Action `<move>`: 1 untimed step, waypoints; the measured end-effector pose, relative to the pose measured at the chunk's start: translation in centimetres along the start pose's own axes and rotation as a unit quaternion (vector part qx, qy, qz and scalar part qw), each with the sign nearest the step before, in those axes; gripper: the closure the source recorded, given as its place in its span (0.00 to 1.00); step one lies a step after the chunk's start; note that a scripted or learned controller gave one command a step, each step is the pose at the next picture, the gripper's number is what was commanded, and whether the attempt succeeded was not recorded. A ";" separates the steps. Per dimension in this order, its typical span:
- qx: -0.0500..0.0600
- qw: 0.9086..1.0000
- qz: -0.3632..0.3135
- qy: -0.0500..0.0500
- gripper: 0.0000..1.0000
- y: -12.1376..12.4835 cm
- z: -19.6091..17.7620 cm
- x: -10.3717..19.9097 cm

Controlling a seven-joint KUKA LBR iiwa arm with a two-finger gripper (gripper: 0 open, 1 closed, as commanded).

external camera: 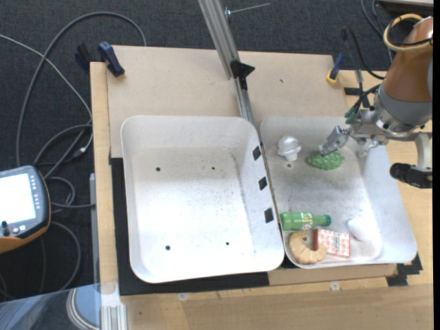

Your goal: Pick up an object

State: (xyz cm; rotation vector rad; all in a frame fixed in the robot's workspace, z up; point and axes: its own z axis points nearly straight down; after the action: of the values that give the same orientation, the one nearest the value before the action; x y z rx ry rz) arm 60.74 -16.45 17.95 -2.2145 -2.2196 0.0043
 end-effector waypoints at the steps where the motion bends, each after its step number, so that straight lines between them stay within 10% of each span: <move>1: 0.001 1.000 0.001 0.000 0.00 0.0 6.4 0.2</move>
State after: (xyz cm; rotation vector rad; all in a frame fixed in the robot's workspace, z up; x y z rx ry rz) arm 60.69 -16.27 11.57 -2.2155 -2.2166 0.0057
